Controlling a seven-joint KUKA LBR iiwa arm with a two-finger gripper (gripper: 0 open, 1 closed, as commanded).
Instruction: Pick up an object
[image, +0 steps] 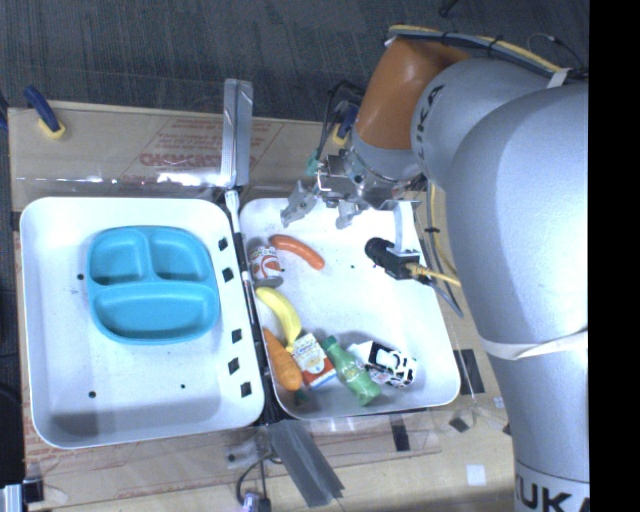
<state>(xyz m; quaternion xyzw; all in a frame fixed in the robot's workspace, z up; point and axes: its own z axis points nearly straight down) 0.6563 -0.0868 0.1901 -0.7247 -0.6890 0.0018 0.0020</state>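
Your tool (322, 208) hangs over the right bin (432, 330) far edge, fingers apart, gripping nothing. Sausage (298, 251) lies just below it (long axis slanting left-far to right-near). The arm (500, 190) covers the bin's right rim.

Two white bins (40, 330) (430, 320) are sitting side by side on the counter, the left one carrying one blue divided tray (153, 282). The right bin is holding one sausage (298, 251), one can (265, 262), one banana (279, 312), one carrot (282, 363), one green bottle (352, 372) and one black-and-white cow (390, 364).
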